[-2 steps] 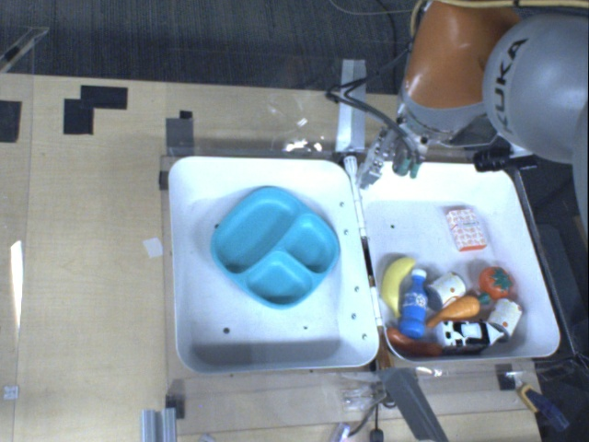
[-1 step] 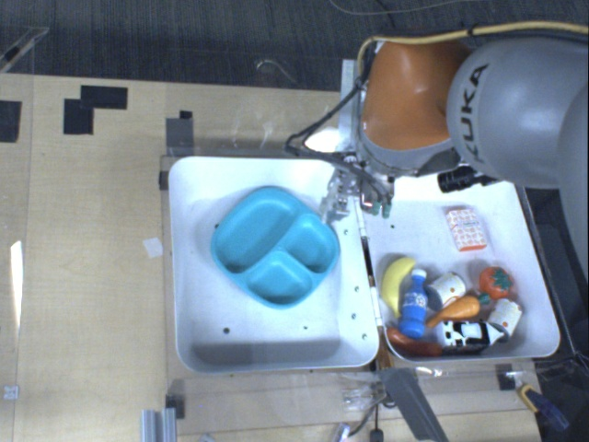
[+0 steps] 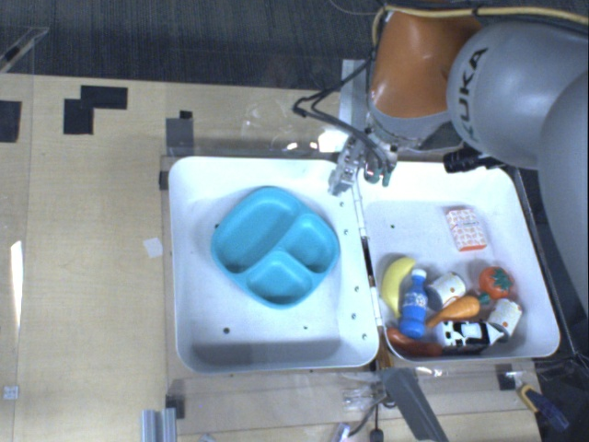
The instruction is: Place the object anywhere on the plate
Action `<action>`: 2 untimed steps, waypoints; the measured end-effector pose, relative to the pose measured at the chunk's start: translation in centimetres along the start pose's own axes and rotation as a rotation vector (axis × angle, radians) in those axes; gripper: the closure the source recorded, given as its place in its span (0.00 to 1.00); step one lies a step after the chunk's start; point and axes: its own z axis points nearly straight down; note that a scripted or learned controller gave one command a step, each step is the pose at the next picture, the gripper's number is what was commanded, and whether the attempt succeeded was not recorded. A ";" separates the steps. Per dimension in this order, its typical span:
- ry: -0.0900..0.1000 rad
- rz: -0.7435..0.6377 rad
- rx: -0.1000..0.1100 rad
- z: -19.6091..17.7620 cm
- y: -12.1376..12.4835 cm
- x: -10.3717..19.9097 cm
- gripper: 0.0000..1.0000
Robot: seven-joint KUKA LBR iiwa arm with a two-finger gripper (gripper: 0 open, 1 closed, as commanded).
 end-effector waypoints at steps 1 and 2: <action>0.004 -0.340 0.000 0.1 -1.0 2.6 1.00; -0.002 -0.699 -0.002 0.0 1.4 -0.7 1.00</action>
